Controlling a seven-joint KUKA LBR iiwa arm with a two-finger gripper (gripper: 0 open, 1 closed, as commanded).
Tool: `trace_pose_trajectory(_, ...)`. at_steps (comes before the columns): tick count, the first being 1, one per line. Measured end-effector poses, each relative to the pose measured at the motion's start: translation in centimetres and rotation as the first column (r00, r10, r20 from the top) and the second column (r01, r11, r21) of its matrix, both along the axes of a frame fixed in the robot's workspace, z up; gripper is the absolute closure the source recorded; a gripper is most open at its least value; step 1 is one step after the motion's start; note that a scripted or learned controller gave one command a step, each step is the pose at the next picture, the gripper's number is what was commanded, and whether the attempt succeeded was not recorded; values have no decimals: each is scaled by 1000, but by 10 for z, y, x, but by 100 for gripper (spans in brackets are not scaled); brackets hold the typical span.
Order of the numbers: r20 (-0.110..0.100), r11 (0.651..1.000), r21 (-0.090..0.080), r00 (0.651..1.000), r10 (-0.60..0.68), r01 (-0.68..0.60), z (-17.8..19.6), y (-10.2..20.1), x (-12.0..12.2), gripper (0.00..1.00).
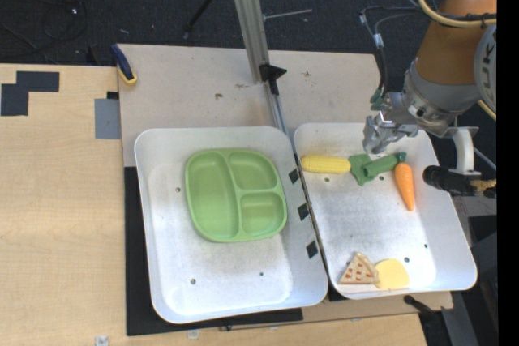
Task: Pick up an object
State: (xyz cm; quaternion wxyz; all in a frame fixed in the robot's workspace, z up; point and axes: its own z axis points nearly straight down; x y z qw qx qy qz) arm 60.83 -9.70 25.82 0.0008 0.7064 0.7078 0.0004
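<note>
The right bin point(381, 231) holds a yellow corn cob point(325, 165), a green toy piece point(375, 168), an orange carrot point(405, 185), a pizza slice point(358, 271) and a yellow wedge point(392, 275). My gripper point(377, 143) hangs over the back of this bin, just above the green piece's right end. It sits between the corn and the carrot. The fingertips look close together and nothing shows between them, though they are small and hard to read.
The left bin point(162, 271) bears a green divided plate point(236, 194). An upright metal post point(250, 20) stands behind the gap between the bins. The front middle of the right bin has free room.
</note>
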Motion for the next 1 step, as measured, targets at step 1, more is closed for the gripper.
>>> trace_pose_trajectory(1,-7,1000,2,1000,1,-1,-13,38,-31,100)
